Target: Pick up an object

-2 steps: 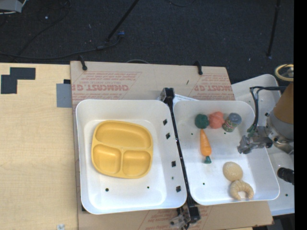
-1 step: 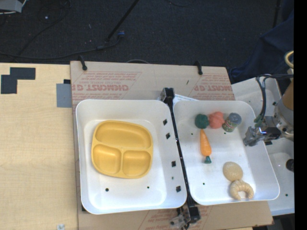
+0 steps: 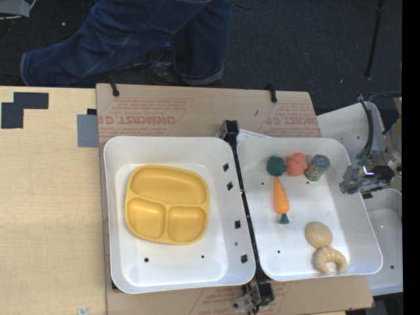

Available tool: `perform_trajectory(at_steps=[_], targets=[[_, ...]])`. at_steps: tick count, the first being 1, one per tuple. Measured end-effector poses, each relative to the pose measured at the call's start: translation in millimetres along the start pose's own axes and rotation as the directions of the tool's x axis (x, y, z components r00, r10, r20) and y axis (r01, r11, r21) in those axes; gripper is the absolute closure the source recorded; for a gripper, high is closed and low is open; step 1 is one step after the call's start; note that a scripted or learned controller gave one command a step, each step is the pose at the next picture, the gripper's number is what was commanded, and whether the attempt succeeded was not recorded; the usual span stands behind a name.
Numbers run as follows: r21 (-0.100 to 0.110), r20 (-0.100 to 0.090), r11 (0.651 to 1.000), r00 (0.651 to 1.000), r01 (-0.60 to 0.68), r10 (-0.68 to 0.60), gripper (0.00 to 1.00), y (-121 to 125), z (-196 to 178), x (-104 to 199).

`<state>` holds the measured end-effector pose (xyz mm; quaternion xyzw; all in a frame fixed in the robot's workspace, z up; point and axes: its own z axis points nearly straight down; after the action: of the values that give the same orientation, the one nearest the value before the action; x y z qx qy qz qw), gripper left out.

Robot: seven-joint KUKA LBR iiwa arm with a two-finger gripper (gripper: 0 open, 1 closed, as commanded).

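Gripper at the right rim of the right bin, a dark metallic cluster just outside the white wall; too small and cluttered to tell how far open, nothing visibly between its parts. Touches none of the objects, as far as can be seen.

Nearest, just inside the bin: small can with a grey lid and greenish label, standing upright. Touching or just beside it, a rounded pink-orange ball, and next to that a dark green bumpy lump, like toy broccoli. Below these, a toy carrot, smooth orange, tapered, with its dark green stub toward the near side. Further toward the near corner, a pale beige egg-shaped piece, and touching it a curled tan croissant shape, matte and ridged.

Across the black divider, in the left bin: yellow plastic plate, rounded, glossy, split into three compartments.

Under both bins, brown cardboard sheet with red print, lying on the light wood desk.
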<state>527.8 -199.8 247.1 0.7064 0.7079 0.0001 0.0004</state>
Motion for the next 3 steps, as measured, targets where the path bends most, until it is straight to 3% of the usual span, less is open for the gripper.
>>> perform_trajectory(at_steps=[3], targets=[[0.003, -0.002, 1.0, 1.0, 0.003, -0.003, 1.0, 20, -13, 148]])
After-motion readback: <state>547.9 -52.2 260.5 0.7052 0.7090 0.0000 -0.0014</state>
